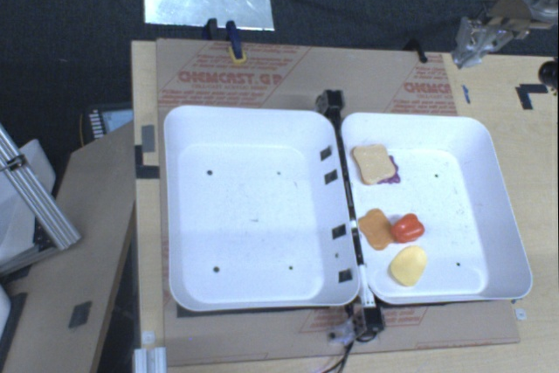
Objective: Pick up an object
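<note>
Whether the pincer [476, 39] is spread I cannot tell; it should drop forward-left onto the nearest tan toast slice [373, 162], clear of the bin wall [417, 119]

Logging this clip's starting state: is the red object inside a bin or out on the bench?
In. The red object lies on the right bin's floor, beside the orange piece.

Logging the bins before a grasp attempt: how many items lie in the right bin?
4, all near its left wall: a tan slice on something purple, an orange piece, a red piece touching it, a yellow piece nearest the camera.
</note>
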`<state>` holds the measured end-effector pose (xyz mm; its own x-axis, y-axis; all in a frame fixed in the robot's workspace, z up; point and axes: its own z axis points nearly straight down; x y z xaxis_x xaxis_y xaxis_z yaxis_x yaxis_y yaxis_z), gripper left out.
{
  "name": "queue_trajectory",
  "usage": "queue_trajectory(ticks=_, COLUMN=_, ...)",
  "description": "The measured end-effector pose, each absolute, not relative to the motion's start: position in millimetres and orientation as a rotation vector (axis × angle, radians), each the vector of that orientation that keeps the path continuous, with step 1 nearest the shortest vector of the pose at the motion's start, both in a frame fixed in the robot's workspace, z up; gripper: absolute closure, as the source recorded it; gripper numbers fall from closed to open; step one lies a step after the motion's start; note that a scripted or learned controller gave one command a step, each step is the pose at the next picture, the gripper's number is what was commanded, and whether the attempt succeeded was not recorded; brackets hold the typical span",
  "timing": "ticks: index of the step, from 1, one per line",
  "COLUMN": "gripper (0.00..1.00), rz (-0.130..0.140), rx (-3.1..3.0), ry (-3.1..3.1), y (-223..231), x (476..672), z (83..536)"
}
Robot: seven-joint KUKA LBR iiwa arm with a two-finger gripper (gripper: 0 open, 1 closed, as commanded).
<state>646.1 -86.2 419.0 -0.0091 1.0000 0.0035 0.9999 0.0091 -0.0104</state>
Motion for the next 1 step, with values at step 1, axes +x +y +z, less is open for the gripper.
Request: queue_trajectory(ticks=1, gripper=1.0, rz=-0.018, rx=-2.215, ry=-2.242, y=-13.9, x=633.6, z=539.0)
